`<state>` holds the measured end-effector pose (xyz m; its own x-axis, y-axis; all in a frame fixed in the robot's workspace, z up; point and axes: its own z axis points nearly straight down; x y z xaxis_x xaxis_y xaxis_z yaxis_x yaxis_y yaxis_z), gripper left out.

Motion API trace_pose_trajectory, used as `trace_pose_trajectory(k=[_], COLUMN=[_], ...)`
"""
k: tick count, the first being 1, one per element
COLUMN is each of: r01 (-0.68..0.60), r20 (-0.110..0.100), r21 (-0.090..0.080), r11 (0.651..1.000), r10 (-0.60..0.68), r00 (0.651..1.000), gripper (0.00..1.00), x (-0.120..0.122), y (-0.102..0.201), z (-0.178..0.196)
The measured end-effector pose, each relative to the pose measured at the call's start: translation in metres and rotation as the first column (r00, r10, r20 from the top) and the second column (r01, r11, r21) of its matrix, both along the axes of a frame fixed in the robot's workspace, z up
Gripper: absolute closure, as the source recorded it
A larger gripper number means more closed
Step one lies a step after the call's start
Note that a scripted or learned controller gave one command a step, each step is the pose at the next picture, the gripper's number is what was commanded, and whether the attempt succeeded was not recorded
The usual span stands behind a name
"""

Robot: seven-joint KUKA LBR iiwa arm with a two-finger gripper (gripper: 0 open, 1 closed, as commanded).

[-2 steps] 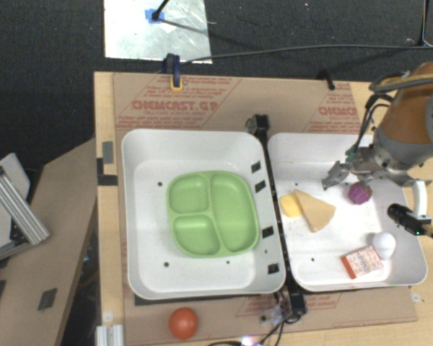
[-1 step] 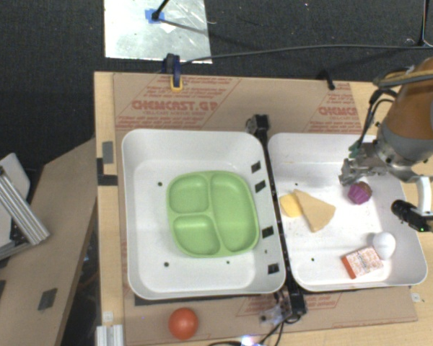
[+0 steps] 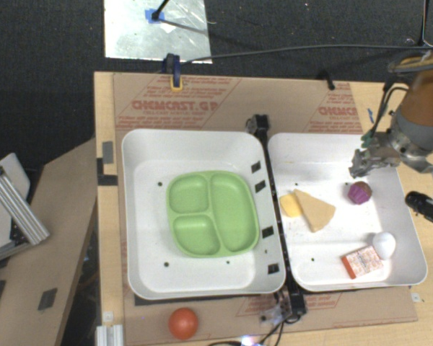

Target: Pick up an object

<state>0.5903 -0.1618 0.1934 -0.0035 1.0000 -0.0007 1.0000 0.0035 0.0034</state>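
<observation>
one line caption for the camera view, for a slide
Gripper poised over the right bin, just above a purple onion, with cheese nearby; green tray in the left bin.

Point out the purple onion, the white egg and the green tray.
purple onion (image 3: 359, 192), camera view, middle of its rounded top.
white egg (image 3: 384, 245), camera view, centre of the shell.
green tray (image 3: 211, 187), camera view, the ridge between its upper compartments.

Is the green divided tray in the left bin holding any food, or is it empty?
Empty. The green tray lies flat in the left bin, and all three of its compartments show only bare green plastic.
</observation>
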Motion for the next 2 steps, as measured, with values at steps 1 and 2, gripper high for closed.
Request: trace_pose_trajectory(k=[1,2], r01=[-0.001,-0.004], r20=[0.003,-0.001], r21=[-0.001,0.001], r11=[1.0,1.0], r10=[0.001,0.004], r00=[1.0,1.0], gripper=[1.0,1.0], x=[0.001,-0.007], y=[0.0,0.051], z=[0.054,0.06])
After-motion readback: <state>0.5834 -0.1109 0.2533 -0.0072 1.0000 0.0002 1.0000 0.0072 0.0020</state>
